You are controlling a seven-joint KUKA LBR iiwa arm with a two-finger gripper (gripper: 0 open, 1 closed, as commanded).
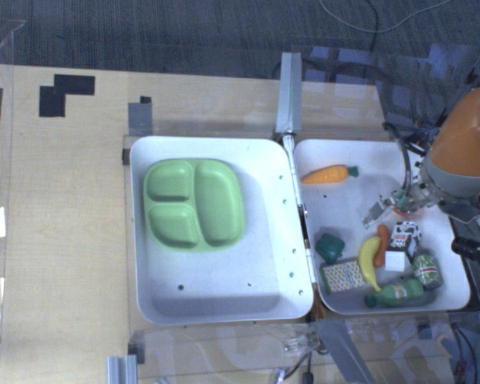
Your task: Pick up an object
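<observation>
1. The worktop (64, 214) carries two shallow white bins side by side: the left bin (224, 294) and the right bin (336, 206).
2. The left bin holds a green divided plate (194, 202), sitting toward its far left corner.
3. The arm (464, 142), grey with a big orange band, comes in over the right bin's right edge. The gripper (402, 201) hangs low over the bin's right-middle area. Honestly can't tell how it's set; it's just too small and blurry.
4. A toy carrot (330, 174) lies by itself near the right bin's far edge, well apart from the gripper.
5. The rest is crowded toward the near edge: a dark green piece (330, 246) near the left wall, a patterned flat packet (343, 276) just in front of it, and a banana (370, 262) beside that.
6. A green bottle (396, 294) lies on its side along the near edge, with a small can (426, 270) at the near right corner.
7. A small white box (395, 261) and a little black-and-white carton (404, 234) sit just nearer than the gripper.
</observation>
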